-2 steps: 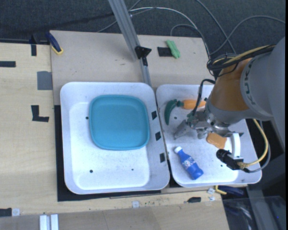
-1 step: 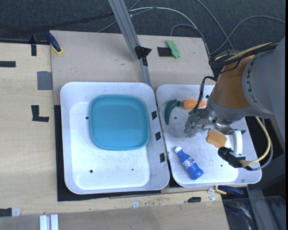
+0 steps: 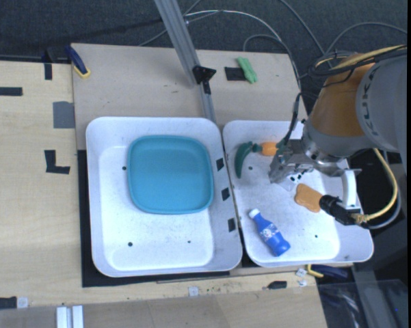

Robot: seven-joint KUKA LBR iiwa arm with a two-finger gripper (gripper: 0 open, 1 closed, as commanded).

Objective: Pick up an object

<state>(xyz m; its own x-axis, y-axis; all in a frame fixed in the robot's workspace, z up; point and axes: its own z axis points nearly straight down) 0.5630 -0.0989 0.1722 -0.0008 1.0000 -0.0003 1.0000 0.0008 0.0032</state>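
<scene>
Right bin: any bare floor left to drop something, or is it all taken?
Right bin: bare floor along the near edge, right of the blue bottle, and a small patch between the bottle and the green-handled tool. Crowded around the gripper, with the orange piece beside it. Left bin: free strip around the teal plate, widest nearside.

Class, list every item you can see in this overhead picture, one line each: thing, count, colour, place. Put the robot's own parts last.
bins: 2, white, side by side on the bench
plate: 1, teal, square, in the left bin
bottle: 1, blue with white cap, lying in the right bin, near its front
carrot-like toy: 1, orange with green top, right bin, upper left part
orange lump: 1, orange, right bin, right of centre
green clip: 1, green, on the bench behind the right bin
arm: 1, grey with orange band, reaching in from the right
gripper: 1, grey, low over the right bin
</scene>
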